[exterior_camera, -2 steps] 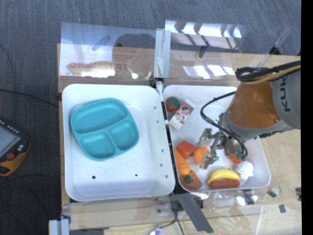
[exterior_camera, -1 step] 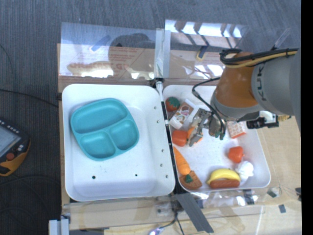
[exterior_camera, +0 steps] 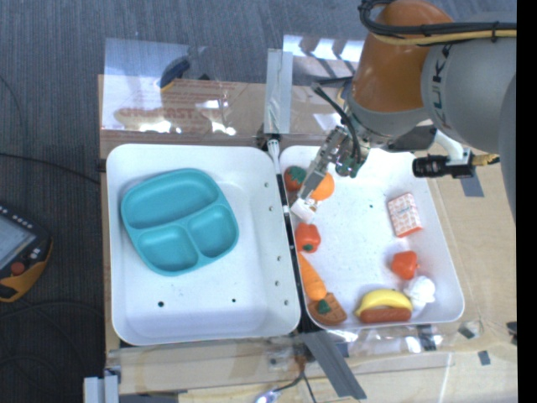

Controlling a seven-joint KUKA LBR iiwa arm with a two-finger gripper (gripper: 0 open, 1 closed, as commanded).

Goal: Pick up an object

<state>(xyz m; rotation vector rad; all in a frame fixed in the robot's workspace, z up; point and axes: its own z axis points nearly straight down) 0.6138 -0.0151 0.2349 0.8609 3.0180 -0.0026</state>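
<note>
The right bin holds several toy foods. Along its left wall lie a red and green fruit, an orange ball, a small white piece, a red pepper, a carrot and a brown item. My gripper slants down from the upper right and its tip is at the orange ball, beside the red and green fruit. The gripper's tip covers part of the ball, and I cannot make out whether anything is held.
A teal divided plate lies in the left bin. On the right bin's right side are a pink box, a red fruit, a white ball and a banana on a red piece. A wall separates the bins.
</note>
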